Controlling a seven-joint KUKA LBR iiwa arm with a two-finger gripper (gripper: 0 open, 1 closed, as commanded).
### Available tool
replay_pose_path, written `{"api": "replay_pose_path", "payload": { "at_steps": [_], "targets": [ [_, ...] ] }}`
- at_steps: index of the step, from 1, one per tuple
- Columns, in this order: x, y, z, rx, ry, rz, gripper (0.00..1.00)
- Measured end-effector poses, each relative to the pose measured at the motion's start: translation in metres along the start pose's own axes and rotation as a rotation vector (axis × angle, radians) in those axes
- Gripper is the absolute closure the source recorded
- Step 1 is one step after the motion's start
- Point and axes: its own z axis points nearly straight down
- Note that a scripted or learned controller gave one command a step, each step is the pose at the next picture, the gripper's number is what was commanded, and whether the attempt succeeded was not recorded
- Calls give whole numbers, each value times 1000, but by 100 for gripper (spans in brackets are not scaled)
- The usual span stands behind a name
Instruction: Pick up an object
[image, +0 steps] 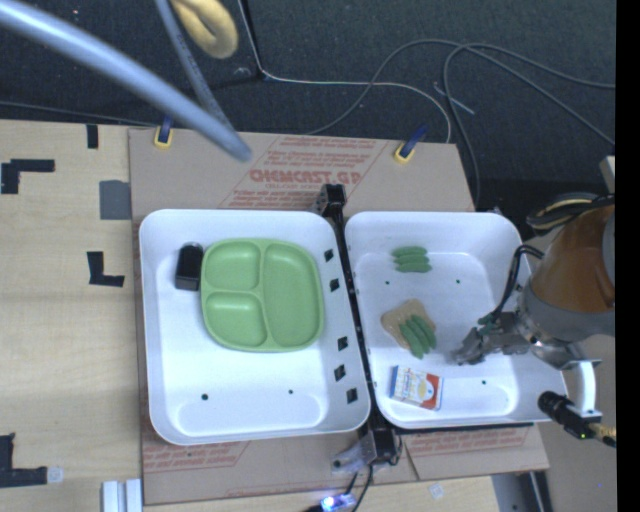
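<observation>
Right white bin (500, 232), near edge first: a small flat card packet, white with a blue top strip and red-orange print (415, 387), lies by the near rim, left of centre. Just beyond and to its right, the dark two-finger gripper (472, 350) sits low over the bin floor toward the right wall, tips pointing left; nothing shows between them, and whether they stand open or closed I cannot tell (too dark and small). Likeliest target, by my reading: the tan wedge with a green pickle-like piece lying on it (411, 328), just left of the tips and a shade farther back, long axis slanting from far-left to near-right. Farther still, toward the far wall, a small green ridged pod-like piece (411, 261), lying crosswise. Left white bin (160, 300): pale green three-compartment plastic plate (264, 295), small black block (188, 266) touching its left rim.
</observation>
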Motion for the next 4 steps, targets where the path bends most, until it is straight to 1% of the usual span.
{"api": "replay_pose_path", "payload": {
  "at_steps": [1,2,3,4],
  "targets": [
    [-3,0,-42,-6,-3,1,100],
    [-3,1,-95,-8,-4,0,100],
    [55,25,-91,-3,0,-6,100],
    [109,43,-86,-2,0,-6,100]
  ]
}}
